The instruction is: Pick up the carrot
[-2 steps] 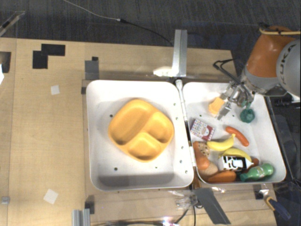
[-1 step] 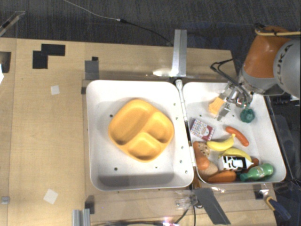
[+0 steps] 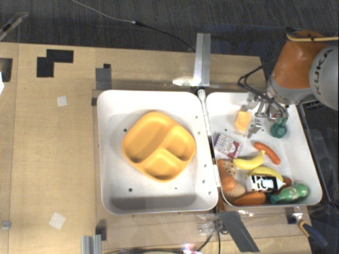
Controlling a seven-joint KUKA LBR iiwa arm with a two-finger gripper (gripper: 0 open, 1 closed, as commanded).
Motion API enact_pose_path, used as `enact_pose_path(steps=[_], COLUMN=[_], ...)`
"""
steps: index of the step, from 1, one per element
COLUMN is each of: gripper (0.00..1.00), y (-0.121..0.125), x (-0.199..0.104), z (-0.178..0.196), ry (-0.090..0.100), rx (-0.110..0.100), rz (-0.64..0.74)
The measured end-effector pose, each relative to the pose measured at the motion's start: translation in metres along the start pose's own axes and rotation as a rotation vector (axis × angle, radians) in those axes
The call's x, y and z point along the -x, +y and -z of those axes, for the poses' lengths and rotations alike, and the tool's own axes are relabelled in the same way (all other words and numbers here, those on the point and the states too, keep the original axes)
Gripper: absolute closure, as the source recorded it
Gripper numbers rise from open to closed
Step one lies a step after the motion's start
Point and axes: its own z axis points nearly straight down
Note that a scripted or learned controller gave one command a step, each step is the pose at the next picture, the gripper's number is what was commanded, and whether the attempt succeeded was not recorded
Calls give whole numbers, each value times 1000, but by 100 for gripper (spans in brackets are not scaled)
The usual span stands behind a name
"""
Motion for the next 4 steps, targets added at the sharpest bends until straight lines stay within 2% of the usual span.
enact_pose_path(steps=[1, 2, 3, 4], gripper=[0, 0, 0, 0], y=[11, 15, 13, 17], x=[2, -4, 2, 0], z=[1, 0, 1, 1], ry=[13, -6, 15, 10], rx=[-7, 2, 0, 2], rz=[-50, -34, 4, -41])
